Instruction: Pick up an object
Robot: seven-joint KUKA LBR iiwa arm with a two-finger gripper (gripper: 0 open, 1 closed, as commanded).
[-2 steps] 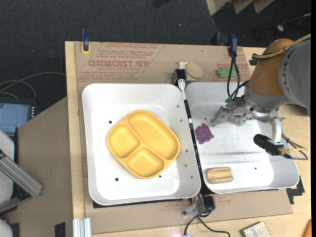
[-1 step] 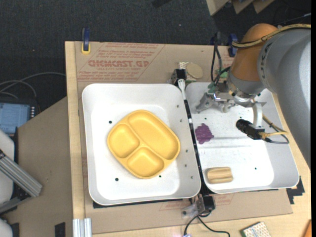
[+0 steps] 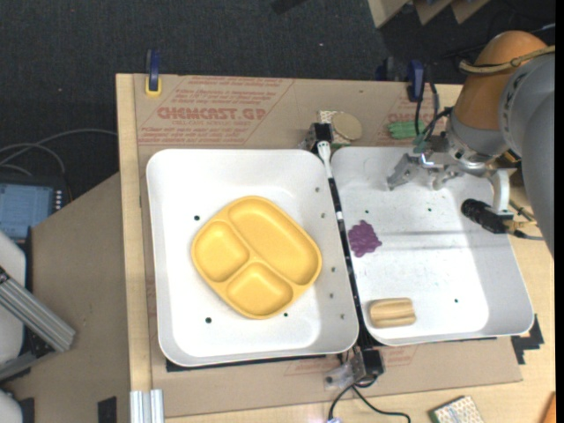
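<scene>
Purple grapes (image 3: 363,237) lie at the right bin's (image 3: 493,311) left edge while the gripper (image 3: 421,171), fingers apart and empty, hovers near its far edge, so a descent here likely closes on nothing.

A yellow divided plate (image 3: 256,256) fills the left bin (image 3: 167,236); purple grapes (image 3: 363,237) and a bread roll (image 3: 391,312) lie in the right bin (image 3: 476,280), pincer (image 3: 421,173) upper right.

Right bin (image 3: 493,311) floor wide open in the middle; purple grapes (image 3: 362,237) hug its left wall, bread roll (image 3: 391,312) sits near the front.
</scene>
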